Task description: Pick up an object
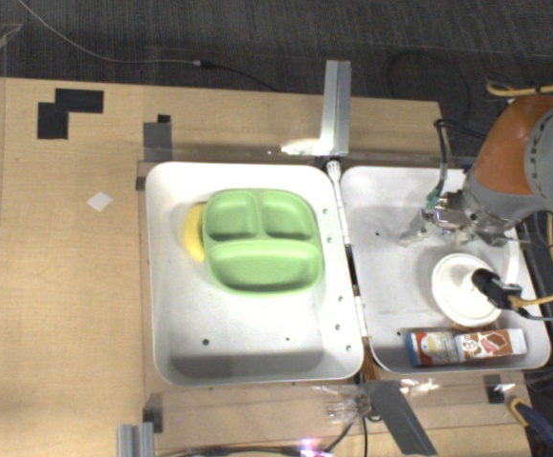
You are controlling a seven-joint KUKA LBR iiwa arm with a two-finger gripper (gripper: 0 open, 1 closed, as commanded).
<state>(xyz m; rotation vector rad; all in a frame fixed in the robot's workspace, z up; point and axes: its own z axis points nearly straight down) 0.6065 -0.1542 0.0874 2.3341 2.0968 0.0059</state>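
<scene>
Left bin (171,284): one green tray (260,239), one banana (193,233); right bin (381,255): one cup (464,288), one box (466,346); tool (444,215) state unclear.

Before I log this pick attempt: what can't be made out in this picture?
- Gripper: small and blurred in the camera view, so open or shut is unclear, and nothing can be seen between its fingers.
- Yellow object: mostly hidden under the green tray; its shape is unclear.
- Tube: label too small to read.
- White cup: a black part lies over its rim; contents unclear.
</scene>
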